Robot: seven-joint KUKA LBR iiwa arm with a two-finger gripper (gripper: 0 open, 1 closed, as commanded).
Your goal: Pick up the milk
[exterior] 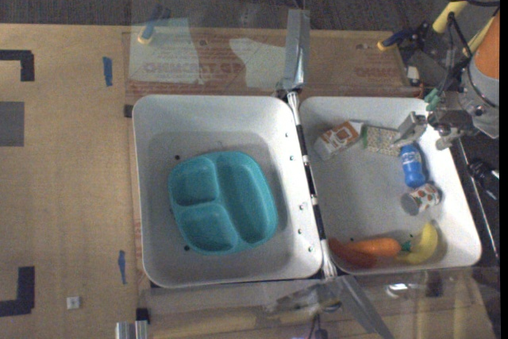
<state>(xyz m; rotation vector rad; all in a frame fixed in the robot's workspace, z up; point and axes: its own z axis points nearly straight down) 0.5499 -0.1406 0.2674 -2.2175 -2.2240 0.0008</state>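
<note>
Camera view: small white-and-brown milk carton (338,138) lies nr right bin's (468,246) back-left corner; two-finger gripper (429,128) at back-right edge, fingers spread, nothing between.

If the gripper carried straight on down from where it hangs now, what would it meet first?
Most likely the blue bottle, which lies just below the gripper in the right bin. The milk carton sits off to its left, out of that line. Depth is hard to judge from this slanted view.

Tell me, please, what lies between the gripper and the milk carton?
In the camera view, a small speckled packet lies between the gripper and the milk carton.
</note>
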